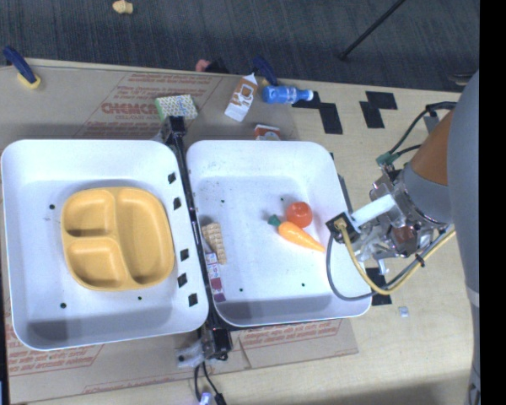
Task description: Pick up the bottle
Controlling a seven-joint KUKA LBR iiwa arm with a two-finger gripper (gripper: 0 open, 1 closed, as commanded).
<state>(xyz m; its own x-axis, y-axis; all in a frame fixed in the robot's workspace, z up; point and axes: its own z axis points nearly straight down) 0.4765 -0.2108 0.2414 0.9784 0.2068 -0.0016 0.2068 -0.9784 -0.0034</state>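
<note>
The blue bottle (285,95) lies untouched on the table at twelve o'clock, outside the right bin (341,194). The end effector (386,241) hovers at three o'clock, its opening unclear; nothing is picked up yet.

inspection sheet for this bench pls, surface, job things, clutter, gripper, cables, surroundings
surface: tan bench bearing a left bin and a right bin, side by side on printed cardboard.
job's things: blue bottle lying on its side on the bench behind the right bin, outside both bins.
clutter: yellow divided tray in the left bin; carrot, red tomato and a small ridged tan piece in the right bin; small carton beside the bottle.
grippers: gripper off the right bin's right edge, far from the bottle; jaws unclear.
cables: black cable looping over the right bin's rim.
surroundings: dark carpet beyond the bench.
</note>
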